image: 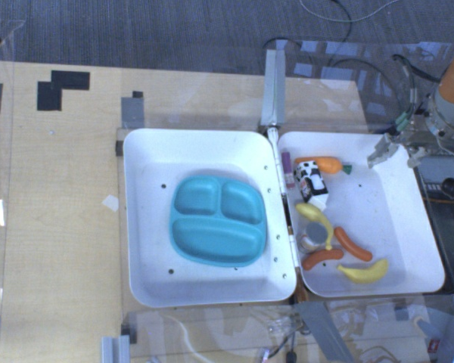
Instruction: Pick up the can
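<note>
Grey metal, seen from above as a small round top, marks the can (313,237), which stands upright in the right bin (408,225) near that bin's left wall. I judge it stiff, light and fairly slick, so it should bear a firm squeeze across its curved side without denting much, though it could slip or tip if caught off-centre. The best hold looks to be from above, fingers straddling the round body.

Crowding makes that awkward. A yellow banana-shaped toy (318,219) curls over the can's upper and right edge and seems to touch it, an orange sausage (321,259) lies just below it, and a second sausage (352,245) sits just to its right. A yellow banana (364,271) lies further toward the near corner. Above are a black-and-white carton (312,181) and a carrot (326,165).

How much of the can's side is free cannot be made out, nor its label or height. The left bin (147,218) holds a blue divided plate (218,220).

At the right bin's far right corner hovers the hand (398,149), well apart from the can, its fingers spread and gripping nothing. Much of the arm is cut off by the frame edge.
</note>
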Robot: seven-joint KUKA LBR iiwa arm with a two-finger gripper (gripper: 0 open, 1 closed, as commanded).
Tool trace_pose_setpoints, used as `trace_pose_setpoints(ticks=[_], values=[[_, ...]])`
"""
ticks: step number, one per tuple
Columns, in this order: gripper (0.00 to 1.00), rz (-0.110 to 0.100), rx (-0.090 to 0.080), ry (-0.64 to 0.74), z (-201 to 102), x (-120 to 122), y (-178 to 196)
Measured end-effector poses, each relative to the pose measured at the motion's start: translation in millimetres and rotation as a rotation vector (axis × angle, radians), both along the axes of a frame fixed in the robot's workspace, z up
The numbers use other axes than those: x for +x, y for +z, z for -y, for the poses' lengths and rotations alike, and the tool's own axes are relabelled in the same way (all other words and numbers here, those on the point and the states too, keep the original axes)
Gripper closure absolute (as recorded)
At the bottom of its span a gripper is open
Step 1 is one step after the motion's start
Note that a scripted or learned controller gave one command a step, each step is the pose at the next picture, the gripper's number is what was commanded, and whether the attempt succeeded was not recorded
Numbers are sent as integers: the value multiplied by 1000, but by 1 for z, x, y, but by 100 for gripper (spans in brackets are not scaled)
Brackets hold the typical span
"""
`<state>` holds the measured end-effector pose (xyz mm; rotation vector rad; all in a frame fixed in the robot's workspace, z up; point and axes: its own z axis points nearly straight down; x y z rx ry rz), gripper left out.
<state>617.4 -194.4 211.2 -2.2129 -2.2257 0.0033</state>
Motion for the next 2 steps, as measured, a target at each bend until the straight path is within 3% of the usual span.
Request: trace_pose_setpoints(ticks=[1, 2], values=[[0, 3, -2, -50, 11, -12, 39], [0, -2, 1, -42, -14, -80, -95]])
